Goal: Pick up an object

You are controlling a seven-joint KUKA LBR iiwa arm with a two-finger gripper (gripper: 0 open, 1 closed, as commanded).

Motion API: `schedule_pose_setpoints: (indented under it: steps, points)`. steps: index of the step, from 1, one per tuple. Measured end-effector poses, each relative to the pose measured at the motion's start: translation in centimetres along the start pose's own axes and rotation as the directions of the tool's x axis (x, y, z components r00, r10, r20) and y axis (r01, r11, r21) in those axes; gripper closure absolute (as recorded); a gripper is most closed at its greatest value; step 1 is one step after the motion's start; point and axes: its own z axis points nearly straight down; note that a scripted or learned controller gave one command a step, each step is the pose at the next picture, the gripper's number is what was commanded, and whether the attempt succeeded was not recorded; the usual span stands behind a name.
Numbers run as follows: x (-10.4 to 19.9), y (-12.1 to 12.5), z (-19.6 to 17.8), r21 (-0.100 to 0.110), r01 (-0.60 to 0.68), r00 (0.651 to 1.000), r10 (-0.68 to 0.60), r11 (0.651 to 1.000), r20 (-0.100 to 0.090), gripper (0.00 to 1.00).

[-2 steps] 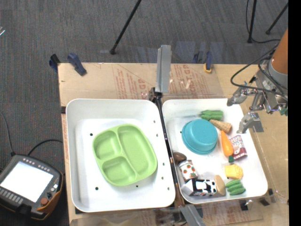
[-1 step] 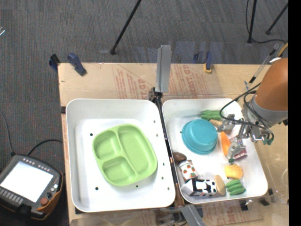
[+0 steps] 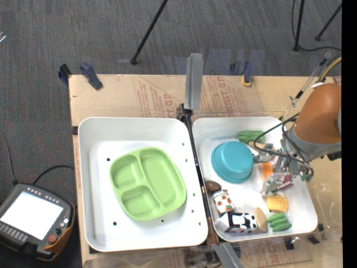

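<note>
From where I stand the arm point(image 3: 318, 119) leans in over the right-hand bin point(image 3: 245, 123), its gripper point(image 3: 277, 175) lowered among the clutter just to the right of the teal bowl point(image 3: 233, 162), which I'll use as my marker. The bowl sits upside-up near the middle of that bin. Right of it, under the gripper's tip, lie an orange piece point(image 3: 268, 169) and a small red-and-white packet point(image 3: 284, 180); whether either is actually pinched I cannot tell, because the wrist and cables hide the tips, so the tool's spread is unknown to me. Above and right of the bowl is a green vegetable toy point(image 3: 249, 135); below and right of it are a yellow corn-like piece point(image 3: 277, 204) and a green pod point(image 3: 279, 221); below it stand a small printed cup point(image 3: 222, 200) and a black-and-white carton point(image 3: 239, 221). Well to the bowl's left, in the other bin, rests a lime divided plate point(image 3: 148, 182). To do this step well, I'd judge the gripper should settle on one small piece right of the bowl, come straight down so it straddles that piece alone, close firmly, then lift vertically, keeping away from the bowl's rim and the bin wall.
</note>
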Motion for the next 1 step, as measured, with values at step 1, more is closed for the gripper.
schedule_pose_setpoints:
  steps: [1]
  points:
    - [-0.28, 1.66, -0.01, -0.001, -0.028, 1.0, 0.028, 1.0, -0.001, 0.0]
